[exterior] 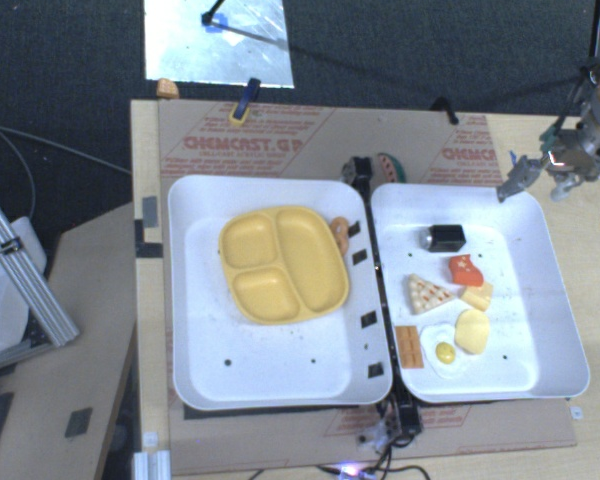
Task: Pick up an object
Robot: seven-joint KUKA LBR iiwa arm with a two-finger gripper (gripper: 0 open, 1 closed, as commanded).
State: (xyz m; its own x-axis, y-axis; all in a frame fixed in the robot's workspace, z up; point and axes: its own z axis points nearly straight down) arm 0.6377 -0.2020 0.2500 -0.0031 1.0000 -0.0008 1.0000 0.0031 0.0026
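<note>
Near edge of right shallow white plastic bin (pixel 555 268): fried-egg toy, white with yellow yolk (pixel 444 353), lying flat; thin brown wafer-like rectangle (pixel 408 345) just beside it on the divider side; pale yellow rounded piece (pixel 471 332) touching or nearly touching the egg on the other side. Further in: tan triangular wedge with speckled face (pixel 429 293), then a small yellow cube-like block (pixel 477 296) just under a red-orange chunk (pixel 465 269). Beyond those, a small black rectangular block (pixel 446 236), apart from the rest. Left shallow white plastic bin (pixel 195 268) held a yellow three-compartment plastic tray (pixel 282 263), sitting slightly turned, with a small orange sausage-shaped toy (pixel 339 232) against its far right rim. Farthest, at the right bin's far right corner: grey two-finger gripper (pixel 540 178) above the bin rim, fingers seen spread apart, nothing between them, well apart from every object in the bin.
</note>
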